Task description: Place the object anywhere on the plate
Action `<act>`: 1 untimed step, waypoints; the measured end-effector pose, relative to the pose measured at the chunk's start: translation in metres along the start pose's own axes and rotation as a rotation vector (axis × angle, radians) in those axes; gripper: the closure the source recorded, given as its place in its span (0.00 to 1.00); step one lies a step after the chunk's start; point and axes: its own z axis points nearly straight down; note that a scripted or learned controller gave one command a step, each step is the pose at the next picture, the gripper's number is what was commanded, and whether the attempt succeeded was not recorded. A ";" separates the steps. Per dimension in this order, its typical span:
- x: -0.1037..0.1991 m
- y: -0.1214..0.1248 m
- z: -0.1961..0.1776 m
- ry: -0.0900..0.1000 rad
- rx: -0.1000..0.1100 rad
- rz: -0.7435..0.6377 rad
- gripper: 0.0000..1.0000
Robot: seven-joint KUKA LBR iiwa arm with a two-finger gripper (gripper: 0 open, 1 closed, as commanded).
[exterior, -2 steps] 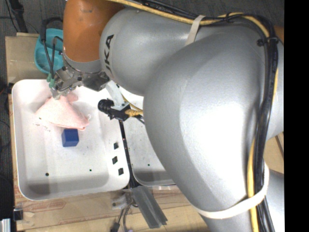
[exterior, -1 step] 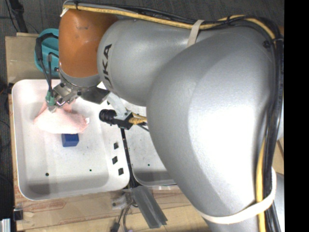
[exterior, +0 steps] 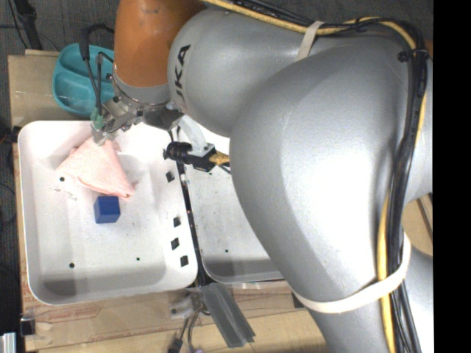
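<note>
Two bins [exterior: 44, 285] – arm [exterior: 316, 160] over right | cube [exterior: 107, 209] beside plate [exterior: 97, 170]

Arm [exterior: 294, 145] reaches left; end effector [exterior: 101, 129] low, apparently closed.

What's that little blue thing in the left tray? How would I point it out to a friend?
Start at the left bin, the white tray left of the big grey arm. In its upper half lies a pink cloth, and the blue cube sits right at the cloth's lower edge. It is the one small, solid, square-cornered thing there, dark blue against white plastic and soft pink fabric.
</note>
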 end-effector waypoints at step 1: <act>-0.059 -0.039 0.013 0.001 0.001 -0.069 1.00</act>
